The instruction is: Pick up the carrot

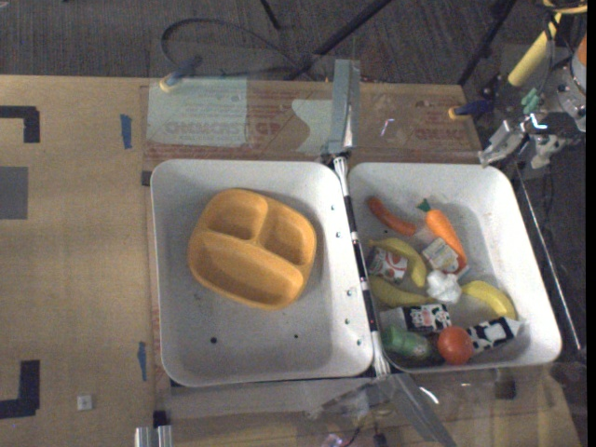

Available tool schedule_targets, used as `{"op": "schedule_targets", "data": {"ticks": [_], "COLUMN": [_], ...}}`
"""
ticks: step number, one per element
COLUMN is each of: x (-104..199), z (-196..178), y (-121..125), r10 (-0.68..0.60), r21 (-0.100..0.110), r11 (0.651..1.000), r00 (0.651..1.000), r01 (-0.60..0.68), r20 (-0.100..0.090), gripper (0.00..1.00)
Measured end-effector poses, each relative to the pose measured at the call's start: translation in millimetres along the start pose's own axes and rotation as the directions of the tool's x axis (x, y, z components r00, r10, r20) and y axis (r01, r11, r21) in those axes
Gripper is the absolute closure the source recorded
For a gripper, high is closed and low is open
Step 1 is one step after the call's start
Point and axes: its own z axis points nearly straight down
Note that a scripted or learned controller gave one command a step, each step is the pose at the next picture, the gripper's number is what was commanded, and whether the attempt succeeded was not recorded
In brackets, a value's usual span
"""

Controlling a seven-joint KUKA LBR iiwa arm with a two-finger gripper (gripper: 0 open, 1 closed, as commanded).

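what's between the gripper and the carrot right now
Bare white floor and the far rim of the right bin. The camera view shows the gripper outside that corner, the carrot lying inside, unobstructed.

The arm (pixel 559 73) reaches in at the upper right, its claw (pixel 507 142) angled down-left.

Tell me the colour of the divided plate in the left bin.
Yellow-orange: the divided plastic plate, seen best in the camera view.
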Motion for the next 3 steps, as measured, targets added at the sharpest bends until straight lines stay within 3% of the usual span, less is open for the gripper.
{"op": "schedule_targets", "data": {"ticks": [1,2,3], "x": [4.0,47.5,46.3], "z": [119.1,172.7,160.0], "y": [11.5,-29.9,-27.8], "r10": [-0.318,-0.553,-0.550], "r21": [0.001,-0.004,-0.010], "r11": [0.948,0.833,0.835], "r00": [0.948,0.834,0.835], "r01": [0.318,0.553,0.550], "r20": [-0.001,0.003,0.009], "gripper": [0.00,0.00,1.00]}}
